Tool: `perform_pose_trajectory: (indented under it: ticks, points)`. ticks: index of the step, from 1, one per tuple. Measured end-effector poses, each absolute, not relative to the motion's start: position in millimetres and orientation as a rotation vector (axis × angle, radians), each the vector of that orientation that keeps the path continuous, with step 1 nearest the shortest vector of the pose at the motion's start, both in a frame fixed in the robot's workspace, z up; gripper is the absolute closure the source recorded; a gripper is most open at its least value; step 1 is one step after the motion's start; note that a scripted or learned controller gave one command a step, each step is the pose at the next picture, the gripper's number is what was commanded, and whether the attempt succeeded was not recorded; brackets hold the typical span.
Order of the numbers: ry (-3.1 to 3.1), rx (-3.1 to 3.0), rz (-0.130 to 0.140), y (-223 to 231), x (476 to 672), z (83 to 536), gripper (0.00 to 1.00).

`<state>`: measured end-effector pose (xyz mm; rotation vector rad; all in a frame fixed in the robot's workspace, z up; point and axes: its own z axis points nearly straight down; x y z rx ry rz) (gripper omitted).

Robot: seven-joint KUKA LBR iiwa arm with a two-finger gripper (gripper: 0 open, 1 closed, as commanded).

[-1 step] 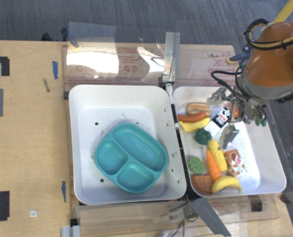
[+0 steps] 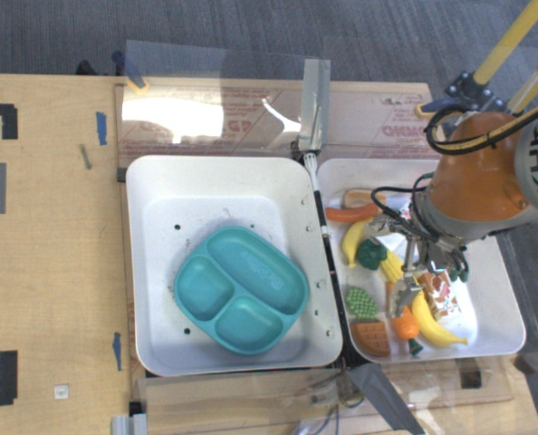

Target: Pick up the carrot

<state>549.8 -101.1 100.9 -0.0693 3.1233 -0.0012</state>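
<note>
Inside the left bin [image 2: 151, 243] sits a teal divided plate [image 2: 240, 288]. Over the right bin [image 2: 504, 306], crowded with toy food including the carrot [image 2: 405, 315], the gripper [image 2: 423, 275] hovers; its opening cannot be told.

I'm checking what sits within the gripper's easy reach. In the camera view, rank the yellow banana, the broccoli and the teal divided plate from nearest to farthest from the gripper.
Measured from the gripper:
1. Yellow banana, just below it in the right bin.
2. Broccoli, to its left, same bin.
3. Teal divided plate, far left, in the left bin.
</note>
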Motion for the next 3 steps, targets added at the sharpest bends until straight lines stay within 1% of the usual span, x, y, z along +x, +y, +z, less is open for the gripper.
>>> perform_pose_trajectory:
  ticks: [1,2,3]
  points:
    - [3.140,0.042,0.002,-95,527.1,85,0.00]
    - [3.139,0.105,0.002,-91,494.2,85,0.00]
    - [3.105,-0.233,-0.002,-94,488.4,90,0.00]
